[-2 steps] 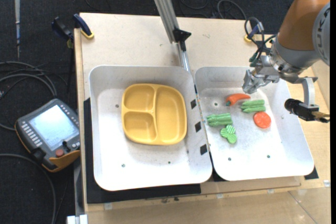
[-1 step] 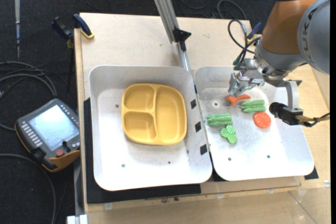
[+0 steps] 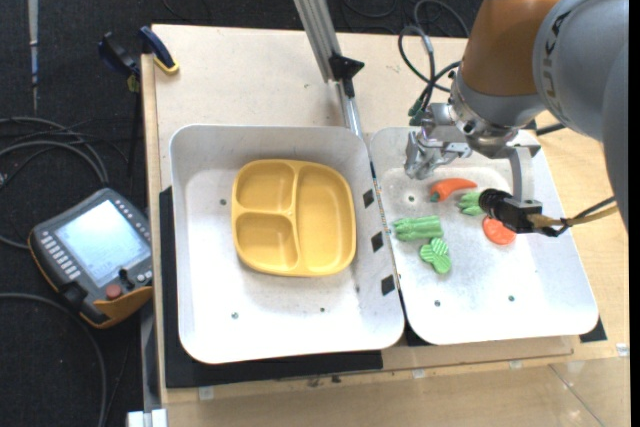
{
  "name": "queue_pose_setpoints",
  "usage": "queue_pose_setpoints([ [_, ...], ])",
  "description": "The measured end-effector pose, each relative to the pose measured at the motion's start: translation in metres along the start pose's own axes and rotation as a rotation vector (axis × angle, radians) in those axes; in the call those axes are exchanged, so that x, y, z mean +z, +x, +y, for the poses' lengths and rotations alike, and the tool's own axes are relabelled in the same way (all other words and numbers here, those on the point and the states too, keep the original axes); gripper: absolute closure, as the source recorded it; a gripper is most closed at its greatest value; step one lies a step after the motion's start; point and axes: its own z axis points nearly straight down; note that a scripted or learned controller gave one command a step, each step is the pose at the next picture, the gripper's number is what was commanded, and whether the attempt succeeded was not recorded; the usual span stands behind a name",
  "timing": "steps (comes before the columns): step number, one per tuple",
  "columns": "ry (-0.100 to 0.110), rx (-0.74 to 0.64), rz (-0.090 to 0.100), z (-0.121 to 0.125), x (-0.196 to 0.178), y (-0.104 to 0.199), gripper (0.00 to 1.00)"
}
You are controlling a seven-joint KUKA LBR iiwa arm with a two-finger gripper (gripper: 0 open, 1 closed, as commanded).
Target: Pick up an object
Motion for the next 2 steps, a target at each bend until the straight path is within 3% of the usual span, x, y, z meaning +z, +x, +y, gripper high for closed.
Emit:
queue_pose_setpoints([
  [1, 0.004, 0.000, 0.000, -0.011, 0.005, 0.053, 1.00],
  [2, 0.002, -0.001, 0.000, -0.005, 0.012, 0.106, 1.00],
])
